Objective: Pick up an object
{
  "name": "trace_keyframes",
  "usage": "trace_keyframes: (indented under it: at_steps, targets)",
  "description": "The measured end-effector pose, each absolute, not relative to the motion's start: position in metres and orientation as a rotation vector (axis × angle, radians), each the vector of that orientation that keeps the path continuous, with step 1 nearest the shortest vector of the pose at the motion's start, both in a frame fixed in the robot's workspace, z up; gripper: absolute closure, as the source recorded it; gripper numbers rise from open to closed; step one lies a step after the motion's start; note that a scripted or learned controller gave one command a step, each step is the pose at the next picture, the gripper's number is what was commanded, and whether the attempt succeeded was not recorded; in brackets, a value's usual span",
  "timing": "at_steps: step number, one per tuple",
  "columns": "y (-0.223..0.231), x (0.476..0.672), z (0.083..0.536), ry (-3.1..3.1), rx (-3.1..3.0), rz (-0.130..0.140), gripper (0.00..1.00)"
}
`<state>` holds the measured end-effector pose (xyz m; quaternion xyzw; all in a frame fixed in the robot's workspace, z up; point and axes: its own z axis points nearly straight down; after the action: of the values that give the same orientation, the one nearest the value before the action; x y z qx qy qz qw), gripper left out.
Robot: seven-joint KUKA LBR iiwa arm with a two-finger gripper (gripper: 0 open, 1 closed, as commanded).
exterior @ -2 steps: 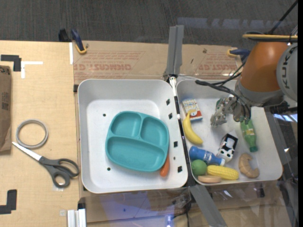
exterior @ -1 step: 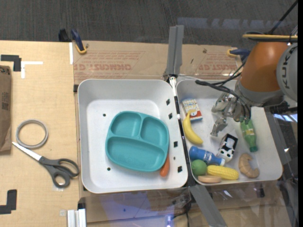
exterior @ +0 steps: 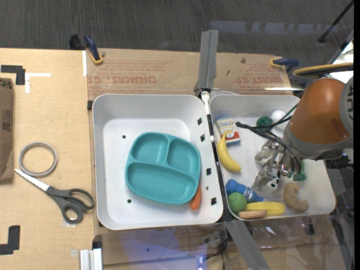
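The two-finger metal gripper (exterior: 272, 170) hangs low in the right white bin (exterior: 320, 204), its own linkage hiding the fingers, so I cannot tell its state. Just left lies a yellow banana (exterior: 227, 154); near right, a tan croissant-shaped toy (exterior: 295, 197). The grey-and-orange arm (exterior: 320, 120) covers the bin's far right corner.

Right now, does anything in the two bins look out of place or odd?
One thing: an orange carrot sits wedged between the teal divided plate and the left bin's right wall, apart from the other toy foods heaped in the right bin. Nothing looks spilled or damaged.
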<state>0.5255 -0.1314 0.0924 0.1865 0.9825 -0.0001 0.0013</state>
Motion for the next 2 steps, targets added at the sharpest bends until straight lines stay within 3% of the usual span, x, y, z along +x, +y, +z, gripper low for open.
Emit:
trace_keyframes:
  at_steps: [1, 2]
  targets:
    - [-0.222, 0.532, 0.169, 3.01, 0.887, -0.001, 0.0]
    - [-0.201, 0.548, 0.111, 3.025, 0.771, -0.005, 0.0]
